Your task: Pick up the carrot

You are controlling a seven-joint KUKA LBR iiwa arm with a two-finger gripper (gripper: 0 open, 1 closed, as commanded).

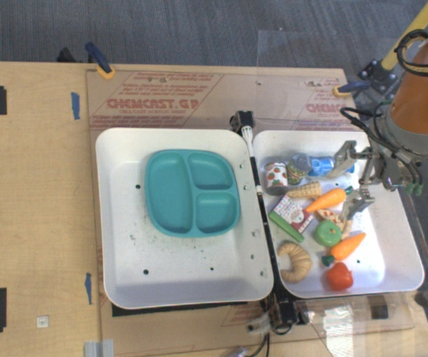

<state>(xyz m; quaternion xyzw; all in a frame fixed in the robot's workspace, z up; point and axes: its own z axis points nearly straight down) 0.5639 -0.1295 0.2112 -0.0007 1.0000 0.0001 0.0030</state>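
Note:
Two orange carrots lie in the right bin. One carrot lies aslant near the bin's middle, its green end pointing right. The other carrot rests lower down, above a red tomato. My gripper hovers over the upper right part of this bin, open. One grey finger is above the upper carrot and the other finger is just right of its green end. Nothing is held between them.
The right bin also holds a croissant, a green pepper, a red and green box, a blue item and a strawberry-patterned piece. The left bin bears a teal divided plate.

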